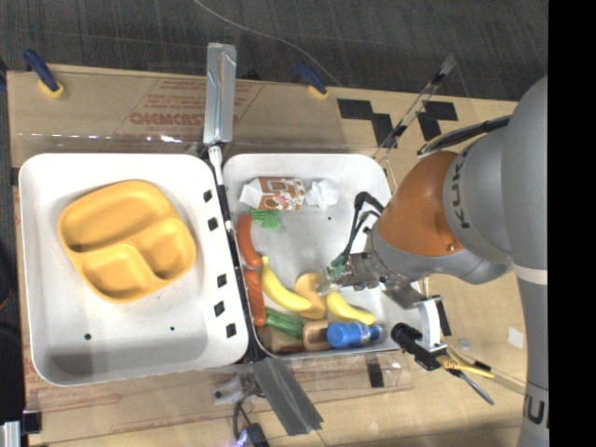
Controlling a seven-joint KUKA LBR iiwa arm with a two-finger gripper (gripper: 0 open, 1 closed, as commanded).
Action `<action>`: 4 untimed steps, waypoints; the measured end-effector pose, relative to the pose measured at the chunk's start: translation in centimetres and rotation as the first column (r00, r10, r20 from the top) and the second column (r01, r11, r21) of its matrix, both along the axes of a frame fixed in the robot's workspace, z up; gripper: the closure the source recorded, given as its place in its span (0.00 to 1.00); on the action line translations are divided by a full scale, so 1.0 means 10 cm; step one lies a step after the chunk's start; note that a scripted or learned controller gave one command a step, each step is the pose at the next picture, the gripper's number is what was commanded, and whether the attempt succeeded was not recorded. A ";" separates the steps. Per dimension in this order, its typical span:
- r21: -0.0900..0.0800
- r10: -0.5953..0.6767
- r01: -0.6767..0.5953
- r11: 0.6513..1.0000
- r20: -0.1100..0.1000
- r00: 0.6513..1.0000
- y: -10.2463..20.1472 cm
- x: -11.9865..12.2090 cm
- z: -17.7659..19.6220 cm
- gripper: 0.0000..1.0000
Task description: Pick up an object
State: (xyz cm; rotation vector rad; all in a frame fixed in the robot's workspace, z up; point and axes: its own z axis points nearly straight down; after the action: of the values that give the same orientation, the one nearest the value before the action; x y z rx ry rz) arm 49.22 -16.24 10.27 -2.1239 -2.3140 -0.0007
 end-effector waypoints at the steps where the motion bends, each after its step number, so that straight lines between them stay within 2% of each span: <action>1: 0.001 -0.039 0.039 0.999 0.004 0.999 0.36 0.64 0.88 1.00; 2: 0.002 -0.072 0.072 0.997 0.002 0.997 0.29 0.01 -0.08 1.00; 3: 0.001 -0.085 0.085 0.996 -0.002 0.996 0.62 0.23 -0.11 1.00; 4: -0.001 -0.136 0.136 0.991 0.000 0.991 0.69 -0.08 -0.11 1.00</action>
State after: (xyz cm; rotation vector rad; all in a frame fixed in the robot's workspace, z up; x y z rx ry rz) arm 48.40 -9.32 9.17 -2.2776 -2.1640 0.0014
